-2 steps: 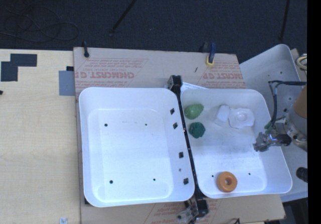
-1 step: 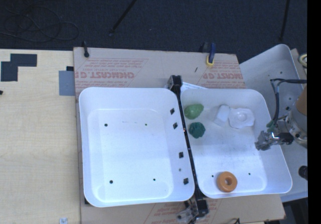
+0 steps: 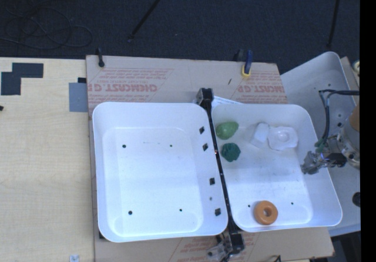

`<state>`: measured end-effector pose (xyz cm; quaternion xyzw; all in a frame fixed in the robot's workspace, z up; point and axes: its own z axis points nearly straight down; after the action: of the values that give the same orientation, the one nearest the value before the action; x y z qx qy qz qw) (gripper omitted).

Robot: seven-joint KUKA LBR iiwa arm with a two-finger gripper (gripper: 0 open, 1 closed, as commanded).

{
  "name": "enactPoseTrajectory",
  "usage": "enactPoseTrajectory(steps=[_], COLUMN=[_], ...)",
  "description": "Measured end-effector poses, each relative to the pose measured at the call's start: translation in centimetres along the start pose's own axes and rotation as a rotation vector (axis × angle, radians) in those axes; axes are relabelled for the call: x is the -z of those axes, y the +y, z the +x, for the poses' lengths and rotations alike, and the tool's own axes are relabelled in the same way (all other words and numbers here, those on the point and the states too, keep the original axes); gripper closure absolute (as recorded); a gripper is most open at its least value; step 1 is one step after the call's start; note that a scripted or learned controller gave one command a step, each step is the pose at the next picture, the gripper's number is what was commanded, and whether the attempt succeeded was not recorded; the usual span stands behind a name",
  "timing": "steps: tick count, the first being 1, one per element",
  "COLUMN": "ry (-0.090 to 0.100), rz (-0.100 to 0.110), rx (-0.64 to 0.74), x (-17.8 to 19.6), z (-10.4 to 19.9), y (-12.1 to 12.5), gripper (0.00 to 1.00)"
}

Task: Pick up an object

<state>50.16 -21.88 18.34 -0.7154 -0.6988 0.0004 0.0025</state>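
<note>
The right bin holds a light green lump, a dark green crumpled object, a white block, a clear-white round piece and an orange ring. My gripper sits at the right bin's right rim, roughly level with the dark green object and well apart from everything in the bin. The gripper is small and dark here, so I cannot make out its state. Nothing shows between it and the bin floor.
The left bin stands beside the right one, with a black divider strip between them. Both rest on a cardboard sheet. Cables and a white plate lie at the right, behind the arm.
</note>
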Motion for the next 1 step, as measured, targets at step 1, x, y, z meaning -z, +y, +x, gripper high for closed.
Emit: enactPoseTrajectory(steps=[1], ry=[-0.004], rz=[-0.005], rx=[0.024], x=[-9.91], z=[3.80], y=[-2.65], gripper=[1.00])
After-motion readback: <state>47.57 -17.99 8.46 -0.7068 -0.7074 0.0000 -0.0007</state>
